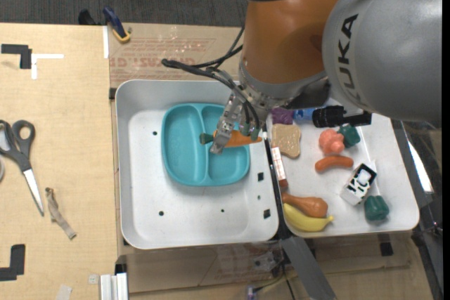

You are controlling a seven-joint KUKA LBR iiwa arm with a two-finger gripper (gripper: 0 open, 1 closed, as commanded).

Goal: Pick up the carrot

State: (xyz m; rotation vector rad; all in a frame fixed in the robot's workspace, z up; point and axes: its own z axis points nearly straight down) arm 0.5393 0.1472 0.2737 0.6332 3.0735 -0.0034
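The carrot (242, 140) is orange with a green top and lies level over the right side of the teal divided plate (184, 151) in the left bin (140, 214). My gripper (221, 140) comes down from the grey and orange arm above it. Its fingers are shut across the carrot's middle, with the green top sticking out to the left and the orange body to the right. The arm hides the bin's far right corner.
The right bin (401, 221) holds a bread slice (287, 140), a pink fruit (330, 141), a sausage (333, 164), a white box (360, 183), a green pepper (376, 208), a banana (308, 223) and more. Scissors (21, 151) lie on the bench at the left.
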